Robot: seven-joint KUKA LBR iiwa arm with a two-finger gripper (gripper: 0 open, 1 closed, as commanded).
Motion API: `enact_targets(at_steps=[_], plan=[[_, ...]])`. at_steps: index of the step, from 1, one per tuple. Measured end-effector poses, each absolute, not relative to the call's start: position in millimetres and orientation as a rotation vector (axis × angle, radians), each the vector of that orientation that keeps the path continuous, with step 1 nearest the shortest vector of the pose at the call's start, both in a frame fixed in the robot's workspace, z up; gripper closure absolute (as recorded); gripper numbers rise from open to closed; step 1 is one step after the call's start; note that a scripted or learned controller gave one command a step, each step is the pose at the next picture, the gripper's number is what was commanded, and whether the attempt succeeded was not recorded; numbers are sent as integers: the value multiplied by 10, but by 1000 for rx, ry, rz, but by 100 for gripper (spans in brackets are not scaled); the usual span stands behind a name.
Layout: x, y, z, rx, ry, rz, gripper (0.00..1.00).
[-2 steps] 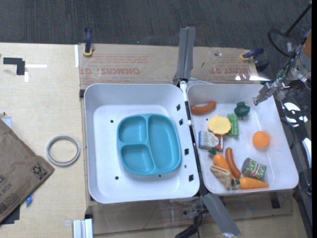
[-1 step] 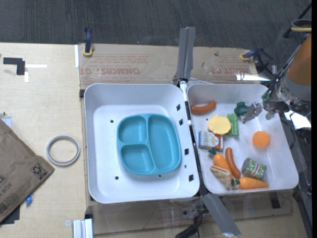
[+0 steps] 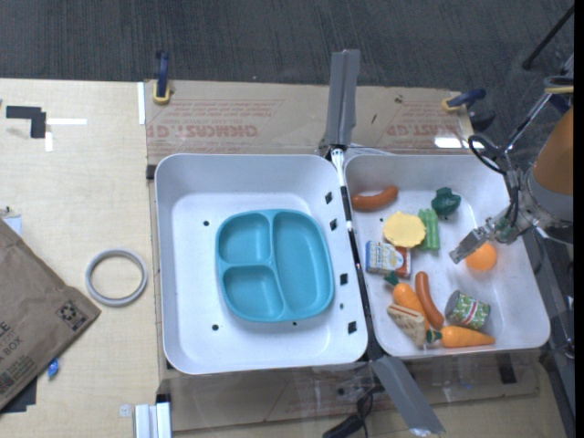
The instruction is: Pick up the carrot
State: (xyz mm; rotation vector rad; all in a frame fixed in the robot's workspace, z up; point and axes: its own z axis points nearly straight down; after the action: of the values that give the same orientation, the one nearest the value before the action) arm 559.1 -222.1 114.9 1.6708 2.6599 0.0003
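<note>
The carrot (image 3: pixel 467 338), orange with a green stub at its left end, lies flat near the front right corner of the right bin (image 3: pixel 523 295). My gripper (image 3: pixel 469 245) hangs over the right side of that bin. It sits just up and left of an orange ball (image 3: pixel 483 258) and roughly a hand's width behind the carrot. Nothing shows in the gripper. A small tin can (image 3: pixel 467 310) lies between the ball and the carrot.
The right bin also holds a sausage (image 3: pixel 374 198), a yellow round piece (image 3: pixel 404 230), a green stick (image 3: pixel 429 229), a dark green piece (image 3: pixel 445 203), a small carton (image 3: pixel 385 257), a red sausage (image 3: pixel 427 299) and a sandwich wedge (image 3: pixel 406 322). A teal divided plate (image 3: pixel 274 265) sits in the left bin (image 3: pixel 182 245).
</note>
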Motion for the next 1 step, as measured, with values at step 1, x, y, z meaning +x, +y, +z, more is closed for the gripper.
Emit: enact_targets(at_steps=[1], plan=[[5366, -2183, 925, 1894, 2509, 8, 0]])
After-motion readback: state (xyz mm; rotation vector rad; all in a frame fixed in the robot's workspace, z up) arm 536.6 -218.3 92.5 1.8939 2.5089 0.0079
